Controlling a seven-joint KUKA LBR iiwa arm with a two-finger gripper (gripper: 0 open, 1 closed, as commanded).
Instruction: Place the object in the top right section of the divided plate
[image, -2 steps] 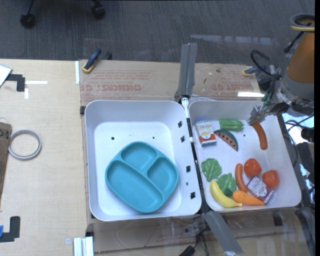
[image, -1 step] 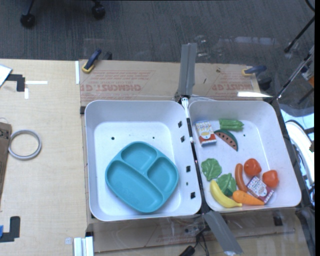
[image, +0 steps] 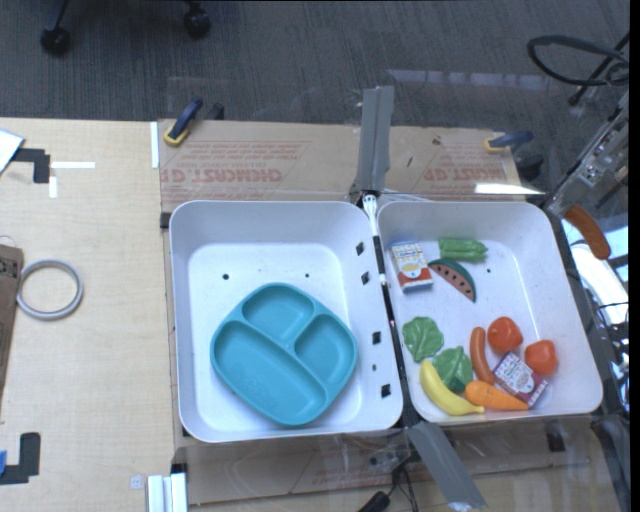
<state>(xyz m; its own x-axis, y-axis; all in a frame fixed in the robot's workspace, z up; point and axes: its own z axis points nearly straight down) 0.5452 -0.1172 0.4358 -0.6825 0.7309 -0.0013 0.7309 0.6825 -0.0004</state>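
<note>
A teal divided plate (image: 283, 352) lies tilted in the left white bin (image: 195, 300), with two smaller sections toward its upper and right sides and one large section at the lower left; all three hold nothing. The toy foods lie in the right white bin (image: 560, 300): a small carton (image: 410, 265), a green pepper (image: 462, 249), a watermelon slice (image: 453, 278), a lettuce leaf (image: 422, 337), a banana (image: 446, 393), a sausage (image: 479, 353), two tomatoes (image: 504, 333), a carrot (image: 494, 397). Part of the arm with its orange band (image: 588, 232) sits at the right edge, above that bin's far right corner.
A grey divider post (image: 375, 150) stands behind the seam between the bins. A tape roll (image: 45, 288) lies on the wooden bench at left. Blue clamps (image: 183, 120) hold cardboard behind the bins. Cables (image: 570, 60) hang at top right.
</note>
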